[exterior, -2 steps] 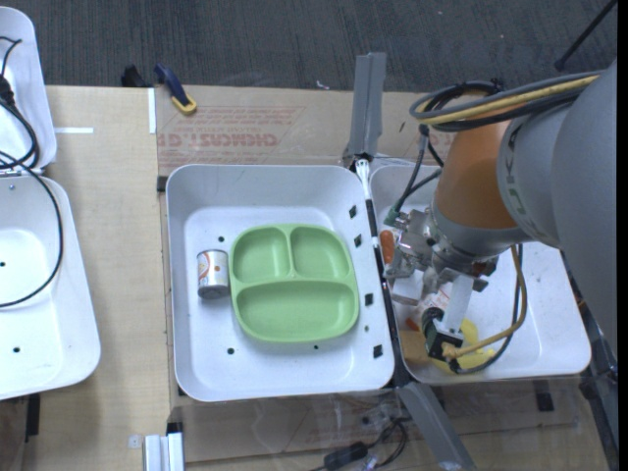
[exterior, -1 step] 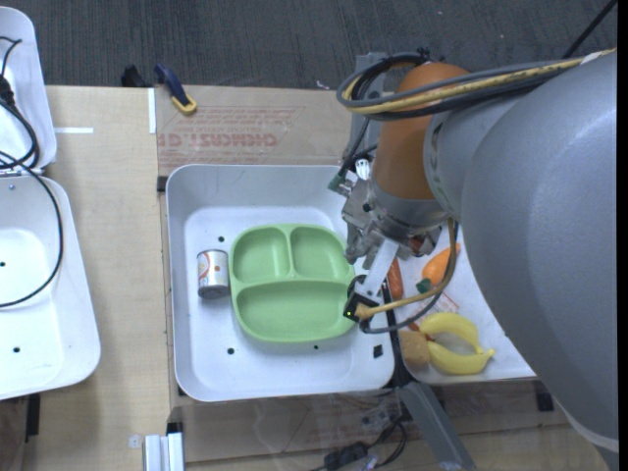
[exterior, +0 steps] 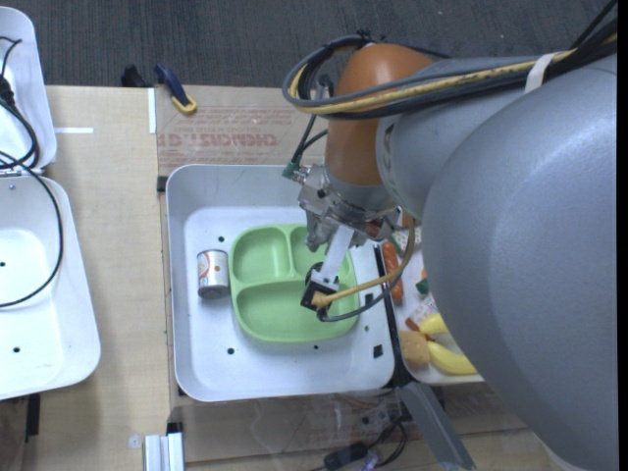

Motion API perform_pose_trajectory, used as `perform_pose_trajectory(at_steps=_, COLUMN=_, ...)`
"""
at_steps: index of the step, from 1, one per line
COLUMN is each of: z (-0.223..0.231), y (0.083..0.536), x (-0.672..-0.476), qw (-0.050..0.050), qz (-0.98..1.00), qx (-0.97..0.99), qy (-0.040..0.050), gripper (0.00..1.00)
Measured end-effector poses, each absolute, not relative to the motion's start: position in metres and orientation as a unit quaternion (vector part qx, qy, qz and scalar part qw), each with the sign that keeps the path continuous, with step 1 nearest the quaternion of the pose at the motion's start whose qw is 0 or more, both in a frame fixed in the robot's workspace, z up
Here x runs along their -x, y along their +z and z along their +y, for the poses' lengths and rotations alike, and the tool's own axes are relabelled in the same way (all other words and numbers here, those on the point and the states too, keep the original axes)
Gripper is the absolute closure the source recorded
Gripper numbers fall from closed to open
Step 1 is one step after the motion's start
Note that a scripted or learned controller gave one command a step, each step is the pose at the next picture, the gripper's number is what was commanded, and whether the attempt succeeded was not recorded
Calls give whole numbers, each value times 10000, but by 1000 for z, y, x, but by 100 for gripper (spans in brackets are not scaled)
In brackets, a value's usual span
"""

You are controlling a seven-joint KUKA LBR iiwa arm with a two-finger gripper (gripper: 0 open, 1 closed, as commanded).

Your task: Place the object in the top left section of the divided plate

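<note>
1. One fixed camera looks down on the bench [exterior: 108, 253] from above, at a slant, so the far dark floor [exterior: 196, 18] lies along the top of the frame.
2. It stands fairly close: one white bin [exterior: 182, 292] sits near the middle with its whole left rim shown, while a second white bin [exterior: 39, 322] is cut off by the left edge.
3. The grey arm [exterior: 530, 234] enters from the right and, being nearest the lens, looms large and hides much of the right side.
4. The near bench edge runs along the bottom of the frame.
</note>
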State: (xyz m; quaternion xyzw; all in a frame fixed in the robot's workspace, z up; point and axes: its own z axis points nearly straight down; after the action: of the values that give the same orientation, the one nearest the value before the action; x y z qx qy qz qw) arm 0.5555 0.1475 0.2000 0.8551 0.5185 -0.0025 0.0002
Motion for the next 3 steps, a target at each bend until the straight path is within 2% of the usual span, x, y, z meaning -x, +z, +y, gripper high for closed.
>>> perform_pose_trajectory(at_steps=1, z=155, y=196, x=-508, qw=-6, qz=5857, qx=-8105, qy=-33, gripper=100)
perform_pose_trajectory(at_steps=2, z=204, y=236, x=-500, qw=2, qz=6563, qx=-7545, qy=-24, gripper=100)
perform_pose_trajectory(at_steps=3, z=202, y=243, x=-500, qw=5, qz=6568, qx=-7540, qy=-53, gripper=100)
